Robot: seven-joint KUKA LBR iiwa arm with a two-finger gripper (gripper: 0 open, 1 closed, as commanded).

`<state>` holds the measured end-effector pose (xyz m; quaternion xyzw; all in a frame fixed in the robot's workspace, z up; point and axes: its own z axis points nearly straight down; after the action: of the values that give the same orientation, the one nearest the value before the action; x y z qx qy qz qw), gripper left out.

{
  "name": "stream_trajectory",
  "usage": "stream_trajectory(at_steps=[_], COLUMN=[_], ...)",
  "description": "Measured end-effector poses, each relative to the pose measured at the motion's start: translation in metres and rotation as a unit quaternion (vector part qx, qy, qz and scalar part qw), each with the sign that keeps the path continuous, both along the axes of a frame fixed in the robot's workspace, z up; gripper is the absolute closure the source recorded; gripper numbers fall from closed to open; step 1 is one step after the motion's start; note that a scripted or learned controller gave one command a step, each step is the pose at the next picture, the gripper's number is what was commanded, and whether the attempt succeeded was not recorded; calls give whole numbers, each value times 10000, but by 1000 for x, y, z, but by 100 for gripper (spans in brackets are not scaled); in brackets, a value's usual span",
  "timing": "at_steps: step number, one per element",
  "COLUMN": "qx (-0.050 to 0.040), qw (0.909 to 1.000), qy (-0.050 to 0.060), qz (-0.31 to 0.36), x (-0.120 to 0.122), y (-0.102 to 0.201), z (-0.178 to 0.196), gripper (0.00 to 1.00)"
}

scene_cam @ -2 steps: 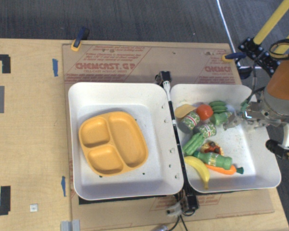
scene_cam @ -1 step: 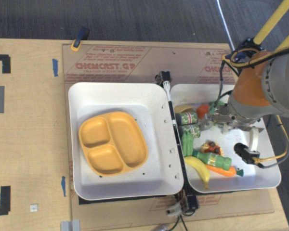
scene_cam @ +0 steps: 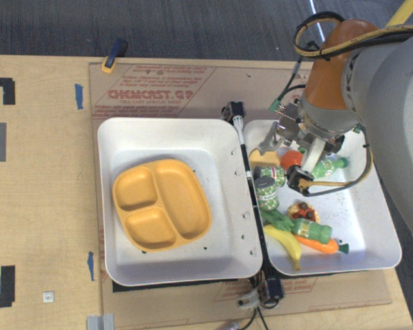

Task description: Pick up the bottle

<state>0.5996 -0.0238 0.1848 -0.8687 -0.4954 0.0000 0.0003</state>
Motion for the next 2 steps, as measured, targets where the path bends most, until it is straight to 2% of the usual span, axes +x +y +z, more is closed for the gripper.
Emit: stream_trajectory(at_steps=[1, 2], qx=[6, 6], qw=[9949, 9950], qy=[25, 23], qz=[-1009, -1002], x=[-64, -63], y=[10, 10], z=[-1, 9], gripper=[0, 100])
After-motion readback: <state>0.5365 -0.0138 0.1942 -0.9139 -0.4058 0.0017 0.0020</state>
